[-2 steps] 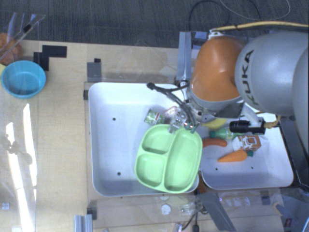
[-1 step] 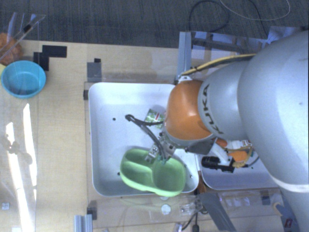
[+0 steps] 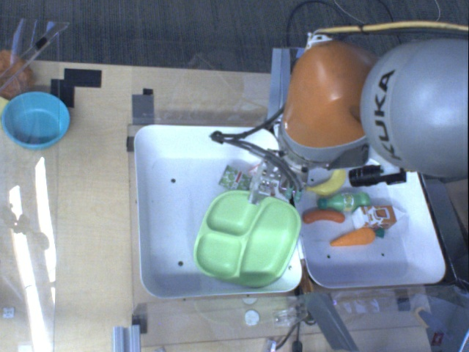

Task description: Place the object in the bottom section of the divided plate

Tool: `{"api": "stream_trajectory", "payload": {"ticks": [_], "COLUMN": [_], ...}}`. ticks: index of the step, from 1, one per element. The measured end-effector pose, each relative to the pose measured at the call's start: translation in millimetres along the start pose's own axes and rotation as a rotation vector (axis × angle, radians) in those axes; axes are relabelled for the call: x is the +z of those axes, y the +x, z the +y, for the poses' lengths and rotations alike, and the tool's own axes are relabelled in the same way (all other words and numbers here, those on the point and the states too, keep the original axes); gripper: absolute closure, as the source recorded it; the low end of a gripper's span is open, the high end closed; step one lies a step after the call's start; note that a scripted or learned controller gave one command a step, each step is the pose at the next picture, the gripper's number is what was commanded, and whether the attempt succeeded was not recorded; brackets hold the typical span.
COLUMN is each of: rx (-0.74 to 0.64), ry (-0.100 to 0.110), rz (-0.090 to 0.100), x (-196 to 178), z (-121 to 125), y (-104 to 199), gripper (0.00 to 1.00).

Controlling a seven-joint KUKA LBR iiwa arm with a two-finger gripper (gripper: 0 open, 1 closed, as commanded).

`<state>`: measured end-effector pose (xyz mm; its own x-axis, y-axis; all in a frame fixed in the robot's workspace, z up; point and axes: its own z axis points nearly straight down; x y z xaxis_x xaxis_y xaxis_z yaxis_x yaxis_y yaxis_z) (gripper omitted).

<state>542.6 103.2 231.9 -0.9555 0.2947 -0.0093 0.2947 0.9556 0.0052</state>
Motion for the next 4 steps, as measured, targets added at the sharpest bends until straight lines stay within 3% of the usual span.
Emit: {"api": "stream_trajectory", "payload": {"ticks": [1, 2, 3, 4], "rx": [0.024, -0.219, -0.218, -0.139], "ry": [-0.013, -0.003, -0.001, -0.008], "rz": [-0.022, 0.0, -0.001, -0.004], "x": [120, 46, 45, 128], "z": [86, 12, 11, 41], "y": [-3, -49, -50, 46], "gripper": [1.0, 1.0, 0.0, 0.0]}}
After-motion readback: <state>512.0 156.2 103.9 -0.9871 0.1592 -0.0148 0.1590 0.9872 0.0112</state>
